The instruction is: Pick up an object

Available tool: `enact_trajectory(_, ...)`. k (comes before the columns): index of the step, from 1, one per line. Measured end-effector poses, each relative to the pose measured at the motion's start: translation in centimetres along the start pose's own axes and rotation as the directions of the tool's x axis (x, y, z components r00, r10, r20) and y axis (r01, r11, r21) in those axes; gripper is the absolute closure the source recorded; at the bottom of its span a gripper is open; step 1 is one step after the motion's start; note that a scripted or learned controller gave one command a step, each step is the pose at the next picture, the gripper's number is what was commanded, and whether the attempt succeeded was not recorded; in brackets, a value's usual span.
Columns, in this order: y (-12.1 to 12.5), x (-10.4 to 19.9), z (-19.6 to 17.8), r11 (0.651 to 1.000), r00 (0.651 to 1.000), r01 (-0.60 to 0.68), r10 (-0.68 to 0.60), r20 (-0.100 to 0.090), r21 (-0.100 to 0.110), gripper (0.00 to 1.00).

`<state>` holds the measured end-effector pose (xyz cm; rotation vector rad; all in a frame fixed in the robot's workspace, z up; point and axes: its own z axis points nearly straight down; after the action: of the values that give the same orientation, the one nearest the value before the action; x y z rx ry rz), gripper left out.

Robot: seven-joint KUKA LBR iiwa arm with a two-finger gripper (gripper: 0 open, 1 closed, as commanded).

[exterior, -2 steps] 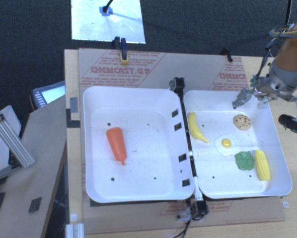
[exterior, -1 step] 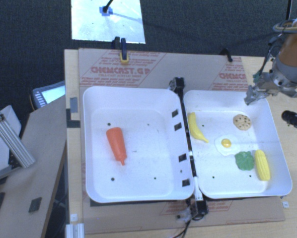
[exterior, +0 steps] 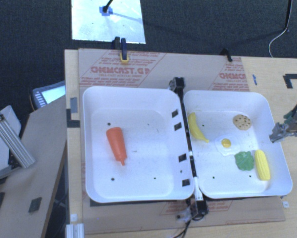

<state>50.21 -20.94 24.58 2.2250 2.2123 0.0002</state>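
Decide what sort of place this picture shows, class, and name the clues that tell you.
Probably a robotics lab test bench, not a kitchen: two white bins clipped side by side, toy food such as a carrot and banana, and a gripper at the right bin's edge.

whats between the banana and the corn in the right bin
In the camera view, the fried egg and green leafy piece lie between the banana and the corn.
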Motion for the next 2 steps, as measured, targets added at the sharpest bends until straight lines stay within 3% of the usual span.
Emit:
enact_trajectory(1, -0.3, 0.2, -3.3, 1.0, 1.0, 0.009, -0.009, 0.0, -0.003, 1.0)
enact_trajectory(2, 0.8, 11.9, 1.8, 1.0, 1.0, 0.021, -0.021, -0.008, 0.004, 1.0)
